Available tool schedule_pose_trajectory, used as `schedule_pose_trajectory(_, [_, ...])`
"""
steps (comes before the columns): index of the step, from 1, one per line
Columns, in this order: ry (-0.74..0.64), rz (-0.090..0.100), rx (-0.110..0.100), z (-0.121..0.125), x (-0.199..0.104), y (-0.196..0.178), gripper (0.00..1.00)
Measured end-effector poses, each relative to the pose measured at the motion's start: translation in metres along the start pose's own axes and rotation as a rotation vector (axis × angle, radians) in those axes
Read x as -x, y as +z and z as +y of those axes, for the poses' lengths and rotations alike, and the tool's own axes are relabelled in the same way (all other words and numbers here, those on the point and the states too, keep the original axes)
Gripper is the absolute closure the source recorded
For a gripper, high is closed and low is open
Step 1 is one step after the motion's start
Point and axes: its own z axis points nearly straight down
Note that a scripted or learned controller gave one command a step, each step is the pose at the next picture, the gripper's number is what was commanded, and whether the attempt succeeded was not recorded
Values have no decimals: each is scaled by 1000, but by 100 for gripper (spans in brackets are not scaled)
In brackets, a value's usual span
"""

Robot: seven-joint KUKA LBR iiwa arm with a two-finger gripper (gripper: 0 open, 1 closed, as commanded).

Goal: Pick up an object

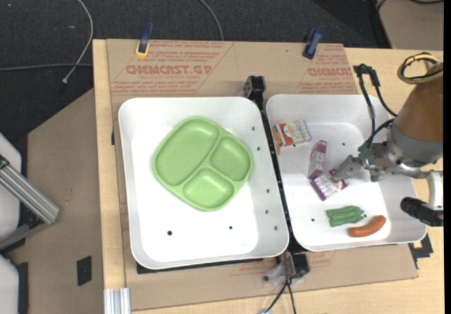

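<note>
Several small items lie in the right bin [310,110]. A red and white box [291,133] sits near its back left. A purple packet [320,170] lies in the middle. A green toy vegetable [344,215] and an orange sausage-shaped piece [366,227] rest near the front edge. My gripper [345,170] reaches in from the right, low over the bin, with its tip at the right edge of the purple packet. I see nothing lifted off the bin floor.
The left bin [141,221] holds a green divided plate [203,162]. A black divider [271,158] runs between the bins. The arm's orange band [426,112] and black cables [373,94] hang over the right bin's right side.
</note>
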Motion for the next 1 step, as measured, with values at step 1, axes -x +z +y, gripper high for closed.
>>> schedule_pose_trajectory(1, [-2,3,6,3,-1,10,0])
